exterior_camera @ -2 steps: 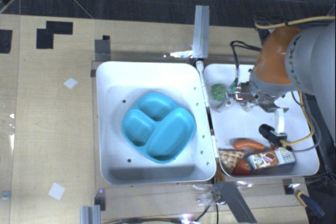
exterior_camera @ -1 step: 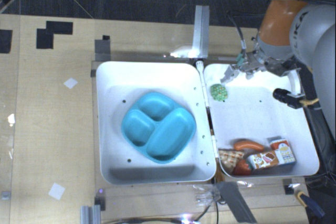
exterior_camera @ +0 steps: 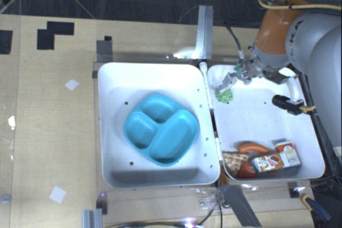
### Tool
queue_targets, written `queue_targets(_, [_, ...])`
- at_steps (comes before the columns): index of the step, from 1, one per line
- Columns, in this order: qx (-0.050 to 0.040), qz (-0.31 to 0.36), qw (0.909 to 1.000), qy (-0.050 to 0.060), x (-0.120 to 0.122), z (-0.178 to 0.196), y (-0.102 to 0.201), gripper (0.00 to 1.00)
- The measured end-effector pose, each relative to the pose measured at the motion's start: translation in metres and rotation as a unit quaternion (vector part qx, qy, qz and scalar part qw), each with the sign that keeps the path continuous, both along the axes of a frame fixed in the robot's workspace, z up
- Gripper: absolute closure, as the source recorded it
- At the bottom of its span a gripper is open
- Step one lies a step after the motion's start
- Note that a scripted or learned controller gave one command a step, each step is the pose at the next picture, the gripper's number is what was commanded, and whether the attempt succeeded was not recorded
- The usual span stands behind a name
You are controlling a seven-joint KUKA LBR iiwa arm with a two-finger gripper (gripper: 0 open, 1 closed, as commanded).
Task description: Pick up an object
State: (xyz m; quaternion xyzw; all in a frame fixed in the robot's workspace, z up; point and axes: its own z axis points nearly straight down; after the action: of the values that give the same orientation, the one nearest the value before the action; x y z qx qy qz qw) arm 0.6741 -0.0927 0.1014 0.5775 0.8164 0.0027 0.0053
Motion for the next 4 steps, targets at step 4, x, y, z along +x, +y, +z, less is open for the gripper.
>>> queue_targets(4, [-0.0004, 0.118, 0.993, 0.002, -0.185, 0.084, 0.02, 0.0])
